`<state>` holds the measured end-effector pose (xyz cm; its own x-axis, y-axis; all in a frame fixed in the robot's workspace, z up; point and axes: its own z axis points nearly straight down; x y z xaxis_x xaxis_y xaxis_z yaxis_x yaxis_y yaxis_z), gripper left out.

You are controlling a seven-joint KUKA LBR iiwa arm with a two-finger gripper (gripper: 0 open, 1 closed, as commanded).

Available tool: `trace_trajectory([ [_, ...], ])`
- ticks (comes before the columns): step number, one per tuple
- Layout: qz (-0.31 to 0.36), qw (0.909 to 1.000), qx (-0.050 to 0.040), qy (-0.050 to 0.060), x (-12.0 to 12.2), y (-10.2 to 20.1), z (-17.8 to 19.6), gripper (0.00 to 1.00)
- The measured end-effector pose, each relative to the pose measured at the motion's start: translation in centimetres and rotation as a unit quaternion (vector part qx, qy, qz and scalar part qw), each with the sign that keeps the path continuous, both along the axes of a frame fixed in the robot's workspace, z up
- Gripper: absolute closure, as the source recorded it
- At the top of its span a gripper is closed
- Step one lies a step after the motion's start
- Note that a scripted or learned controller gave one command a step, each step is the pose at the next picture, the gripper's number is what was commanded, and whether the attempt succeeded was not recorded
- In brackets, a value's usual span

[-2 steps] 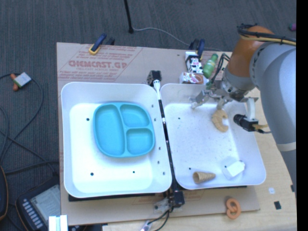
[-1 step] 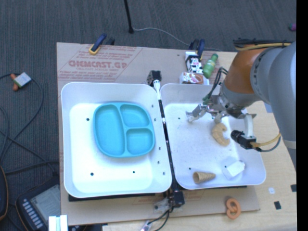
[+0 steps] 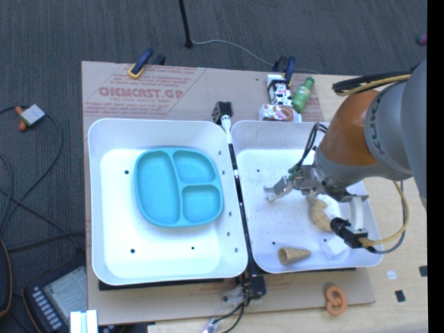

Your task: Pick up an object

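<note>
At nine o'clock my left bin (image 3: 97, 186) holds a blue divided plate (image 3: 179, 187). Toward three o'clock, the right bin (image 3: 263, 144) holds two ice-cream cones (image 3: 294, 255), and my pincer (image 3: 276, 190) hangs open, gripping nothing.

Two white bins (image 3: 166, 134) are sitting side by side. One blue plate (image 3: 179, 187) and two cones (image 3: 294, 255) are lying inside.

A: Cam spot?
B: Single fixed cam above the bench (image 3: 139, 92), looking down at a slant, mid distance.
A: Framing?
B: Both bins: left bin (image 3: 104, 207), right bin (image 3: 277, 151). Arm (image 3: 374, 130) enters right.
</note>
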<state>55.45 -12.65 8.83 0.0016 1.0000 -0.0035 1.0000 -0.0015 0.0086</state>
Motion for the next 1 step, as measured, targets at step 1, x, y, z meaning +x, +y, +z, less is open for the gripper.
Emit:
trace_trajectory([
  [1, 0.0, 1.0, -0.0001, -0.001, -6.79, 2.08, -0.03, 0.0],
])
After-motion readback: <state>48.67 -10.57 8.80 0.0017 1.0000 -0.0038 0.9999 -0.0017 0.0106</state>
